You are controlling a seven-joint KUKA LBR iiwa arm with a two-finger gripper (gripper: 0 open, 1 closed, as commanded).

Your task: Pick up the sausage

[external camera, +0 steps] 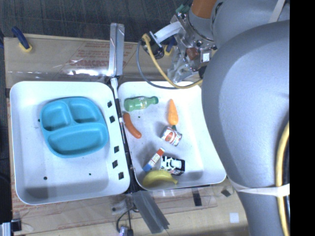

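The sausage point(132, 125), a small reddish-brown link, lies on the floor of the right bin point(206, 154) close to its left wall. My gripper point(183, 73) hangs above the back rim of that bin, up and to the right of the sausage and well apart from it. Nothing shows between the fingers. The big grey arm covers the right side of the view.
In the right bin lie a green bottle point(140, 103), a carrot point(172, 112), a small can point(171, 136), a banana point(158, 178), a black-and-white pack point(172, 164) and a blue-capped tube point(153, 161). The left bin point(24, 171) holds a blue divided plate point(74, 126).
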